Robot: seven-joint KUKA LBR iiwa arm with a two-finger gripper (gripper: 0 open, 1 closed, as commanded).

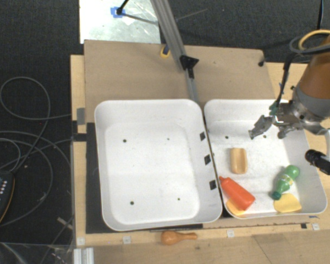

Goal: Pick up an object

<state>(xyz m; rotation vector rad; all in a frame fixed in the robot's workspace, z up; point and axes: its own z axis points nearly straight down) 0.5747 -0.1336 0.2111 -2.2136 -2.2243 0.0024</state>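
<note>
My gripper [270, 131] hangs over the far part of the right bin [220, 114], with its two fingers spread apart and nothing between them. It is open. A tan bread-like piece [238, 160] lies on the bin floor below and to the left of the gripper, apart from it. Along the bin's near edge lie a red-orange object [238, 193], a green bottle [285, 181] and a yellow piece [287, 203].
The left bin [107, 120] stands beside the right one, with a row of black clips [207, 159] between them. A tan pear-shaped toy [177, 236] lies on the bench in front of the bins. A metal pole [170, 26] slants across the back.
</note>
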